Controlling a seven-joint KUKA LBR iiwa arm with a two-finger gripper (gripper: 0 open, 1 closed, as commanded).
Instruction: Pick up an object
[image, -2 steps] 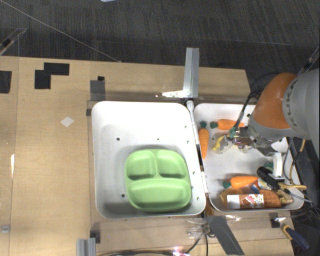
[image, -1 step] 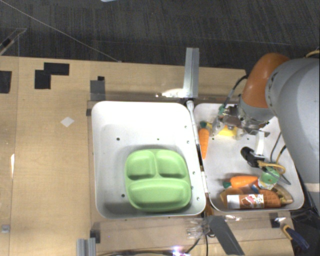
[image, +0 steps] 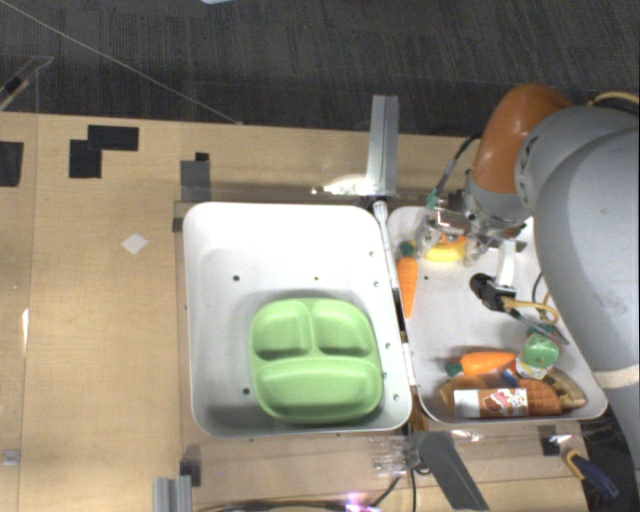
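My gripper (image: 441, 236) is low over the far end of the right bin (image: 440, 330), right above a small yellow object (image: 443, 254). Whether it touches that object I cannot tell. A carrot (image: 407, 283) lies along the bin's left wall, just left of the gripper. At the near end of the bin lie an orange piece (image: 485, 362), a brown bottle with a white label (image: 500, 400) and a small green can-like item (image: 539, 352).
The left bin (image: 215, 250) holds a green divided plate (image: 315, 357) in its near half. A metal post (image: 383, 145) stands behind the gap between the bins. The arm's grey body covers the right bin's right side.
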